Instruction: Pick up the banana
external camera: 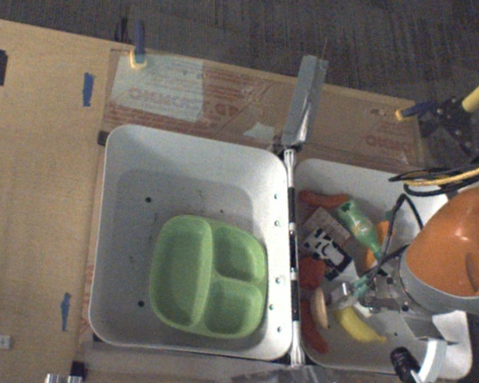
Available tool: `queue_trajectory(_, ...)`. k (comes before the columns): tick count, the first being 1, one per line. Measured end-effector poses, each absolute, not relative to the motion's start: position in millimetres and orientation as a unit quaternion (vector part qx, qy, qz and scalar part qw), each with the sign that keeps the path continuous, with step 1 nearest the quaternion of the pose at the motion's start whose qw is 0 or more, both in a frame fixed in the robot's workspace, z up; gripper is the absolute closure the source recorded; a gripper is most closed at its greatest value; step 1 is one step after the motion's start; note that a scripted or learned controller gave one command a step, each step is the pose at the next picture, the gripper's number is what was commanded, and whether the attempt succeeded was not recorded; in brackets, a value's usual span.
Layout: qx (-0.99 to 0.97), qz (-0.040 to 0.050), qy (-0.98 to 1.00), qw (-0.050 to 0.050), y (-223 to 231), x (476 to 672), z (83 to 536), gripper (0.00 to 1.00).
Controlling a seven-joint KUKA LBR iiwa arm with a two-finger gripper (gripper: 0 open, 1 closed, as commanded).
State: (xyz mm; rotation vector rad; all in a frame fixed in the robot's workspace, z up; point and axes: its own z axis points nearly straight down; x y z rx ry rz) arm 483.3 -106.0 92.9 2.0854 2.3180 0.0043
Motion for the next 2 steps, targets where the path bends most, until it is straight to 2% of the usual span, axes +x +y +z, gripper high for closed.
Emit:
queue_trajectory(1, 0.669, 0.0031, 0.743, 0.012, -104.7, 484.4, 102.2, 1.00)
queue_trajectory(2, 0.717, -0.0003, 0.697, -0.001, -27.2, 479.4, 183.9, 1.00)
